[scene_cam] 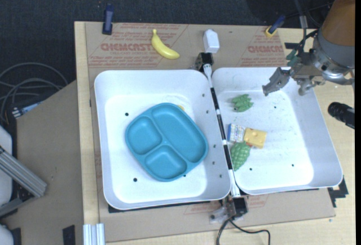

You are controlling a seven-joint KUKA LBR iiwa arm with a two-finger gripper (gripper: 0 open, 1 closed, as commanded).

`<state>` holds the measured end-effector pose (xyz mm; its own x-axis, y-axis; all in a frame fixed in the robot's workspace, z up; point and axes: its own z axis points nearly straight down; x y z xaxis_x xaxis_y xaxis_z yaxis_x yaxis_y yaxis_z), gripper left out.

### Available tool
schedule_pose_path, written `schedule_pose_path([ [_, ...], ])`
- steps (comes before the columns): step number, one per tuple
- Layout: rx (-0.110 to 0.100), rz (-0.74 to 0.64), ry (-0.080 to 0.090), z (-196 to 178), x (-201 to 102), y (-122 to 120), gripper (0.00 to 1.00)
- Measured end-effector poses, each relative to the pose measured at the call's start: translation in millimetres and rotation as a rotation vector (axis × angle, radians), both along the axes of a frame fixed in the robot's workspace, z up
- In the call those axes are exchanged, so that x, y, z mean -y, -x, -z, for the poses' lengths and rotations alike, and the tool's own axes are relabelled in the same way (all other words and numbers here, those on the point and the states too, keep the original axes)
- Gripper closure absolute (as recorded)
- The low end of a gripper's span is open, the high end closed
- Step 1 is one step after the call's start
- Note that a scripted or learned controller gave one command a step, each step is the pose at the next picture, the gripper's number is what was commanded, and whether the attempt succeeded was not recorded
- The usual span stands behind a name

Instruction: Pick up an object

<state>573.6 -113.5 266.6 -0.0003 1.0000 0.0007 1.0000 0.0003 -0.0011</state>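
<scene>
At the right of the frame, the gripper (289, 82) hangs over the right bin (316, 153), fingers spread and holding nothing. A green toy (242, 103) lies near, left of it.

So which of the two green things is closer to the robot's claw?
The small green toy near the top of the right bin. It lies just down-left of the gripper. The other green one sits lower, beside the yellow block.
</scene>
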Motion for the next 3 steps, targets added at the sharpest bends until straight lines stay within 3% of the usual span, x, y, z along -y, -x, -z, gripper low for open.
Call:
schedule_pose_path([
  [1, -0.001, 0.001, 0.0, 116, -10, 32, 0.0],
  [2, 0.006, -0.001, -0.001, 179, -21, 37, 0.0],
  [3, 0.013, 0.001, 0.0, 167, -21, 35, 1.0],
])
